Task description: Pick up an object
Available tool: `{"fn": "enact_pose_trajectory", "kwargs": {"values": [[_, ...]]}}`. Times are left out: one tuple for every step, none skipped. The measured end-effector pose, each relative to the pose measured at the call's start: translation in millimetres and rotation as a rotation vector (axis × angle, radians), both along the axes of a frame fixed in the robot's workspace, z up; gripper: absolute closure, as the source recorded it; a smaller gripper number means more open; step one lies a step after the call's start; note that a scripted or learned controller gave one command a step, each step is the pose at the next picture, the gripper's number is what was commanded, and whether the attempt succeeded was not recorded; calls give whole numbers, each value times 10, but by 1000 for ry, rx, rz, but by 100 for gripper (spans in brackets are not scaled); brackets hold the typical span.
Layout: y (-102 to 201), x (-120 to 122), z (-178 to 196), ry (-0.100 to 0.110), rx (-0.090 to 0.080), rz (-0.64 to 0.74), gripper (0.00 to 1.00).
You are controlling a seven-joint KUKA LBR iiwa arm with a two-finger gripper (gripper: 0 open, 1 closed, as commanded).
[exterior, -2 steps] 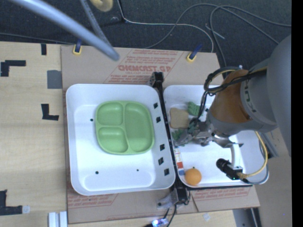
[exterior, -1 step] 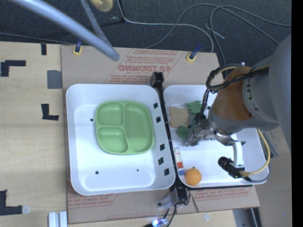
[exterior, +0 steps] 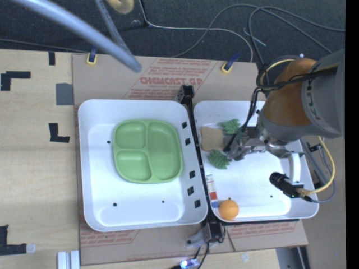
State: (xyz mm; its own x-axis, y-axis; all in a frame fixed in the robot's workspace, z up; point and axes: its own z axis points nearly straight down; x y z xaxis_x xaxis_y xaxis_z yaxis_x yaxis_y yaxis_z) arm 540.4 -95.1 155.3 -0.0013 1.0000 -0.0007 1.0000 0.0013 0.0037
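Over the right bin (exterior: 291,206), the gripper (exterior: 234,148) hangs low among a tan block (exterior: 209,138) and green leafy pieces (exterior: 219,159), seemingly to grab one, its grip state unreadable, an orange ball (exterior: 228,209) lying apart.

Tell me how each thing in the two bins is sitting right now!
green divided plate: flat, right way up, in the left bin.
orange ball: resting near the right bin's front edge.
tan block: lying beside the divider.
green leafy toys: lying by the gripper.
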Motion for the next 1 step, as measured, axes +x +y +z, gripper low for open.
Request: {"fn": "enact_pose_trajectory", "kwargs": {"values": [[-59,-33,606,0,-1,-1,100]]}}
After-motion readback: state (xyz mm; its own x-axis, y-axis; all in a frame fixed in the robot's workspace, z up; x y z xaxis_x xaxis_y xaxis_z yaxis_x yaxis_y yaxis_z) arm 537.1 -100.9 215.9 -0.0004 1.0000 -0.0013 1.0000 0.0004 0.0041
